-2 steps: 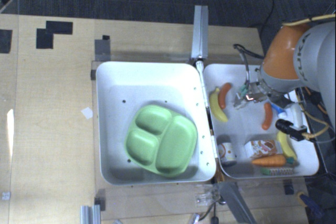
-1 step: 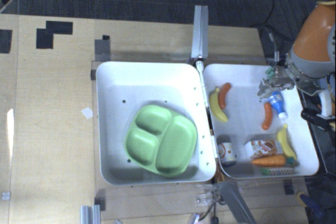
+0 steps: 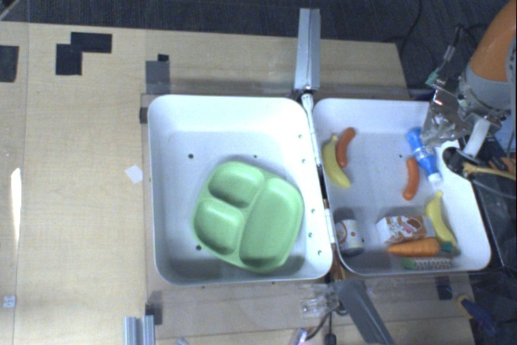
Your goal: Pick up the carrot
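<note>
The carrot (image 3: 414, 248) lies along the near wall of the right bin (image 3: 380, 174), beside a small packet (image 3: 399, 227) and just below a banana (image 3: 439, 219) (a second banana (image 3: 335, 164) sits across the bin). The gripper (image 3: 446, 128) hovers well beyond the carrot at the far right rim, above a blue bottle (image 3: 423, 154); whether it is spread or closed I cannot tell.

Right white bin (image 3: 477, 258): orange carrot (image 3: 414, 248) along near wall; left white bin (image 3: 161, 198): green sectioned plastic tray (image 3: 249, 216).
</note>
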Robot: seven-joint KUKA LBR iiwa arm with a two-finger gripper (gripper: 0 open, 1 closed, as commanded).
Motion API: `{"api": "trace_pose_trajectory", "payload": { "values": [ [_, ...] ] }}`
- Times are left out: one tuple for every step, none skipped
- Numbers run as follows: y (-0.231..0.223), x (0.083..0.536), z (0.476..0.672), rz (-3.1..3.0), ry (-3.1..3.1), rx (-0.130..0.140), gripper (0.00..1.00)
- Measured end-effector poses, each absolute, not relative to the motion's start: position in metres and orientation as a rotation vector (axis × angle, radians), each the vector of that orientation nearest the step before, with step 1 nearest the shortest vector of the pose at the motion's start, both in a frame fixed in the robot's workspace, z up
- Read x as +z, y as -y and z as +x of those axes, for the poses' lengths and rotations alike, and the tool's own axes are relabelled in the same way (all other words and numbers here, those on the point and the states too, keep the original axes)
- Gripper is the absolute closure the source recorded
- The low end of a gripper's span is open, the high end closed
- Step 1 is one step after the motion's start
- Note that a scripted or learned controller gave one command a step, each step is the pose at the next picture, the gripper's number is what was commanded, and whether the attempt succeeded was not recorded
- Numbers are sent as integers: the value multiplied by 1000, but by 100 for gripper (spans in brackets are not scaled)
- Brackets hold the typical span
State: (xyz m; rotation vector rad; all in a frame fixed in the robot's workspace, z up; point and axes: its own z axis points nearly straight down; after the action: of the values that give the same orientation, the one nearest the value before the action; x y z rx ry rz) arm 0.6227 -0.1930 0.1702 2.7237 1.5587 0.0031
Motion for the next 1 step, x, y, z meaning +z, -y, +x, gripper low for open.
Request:
{"api": "trace_pose_trajectory", "payload": {
  "values": [
    [124,87,666,2981,-983,9,100]
  ]
}}
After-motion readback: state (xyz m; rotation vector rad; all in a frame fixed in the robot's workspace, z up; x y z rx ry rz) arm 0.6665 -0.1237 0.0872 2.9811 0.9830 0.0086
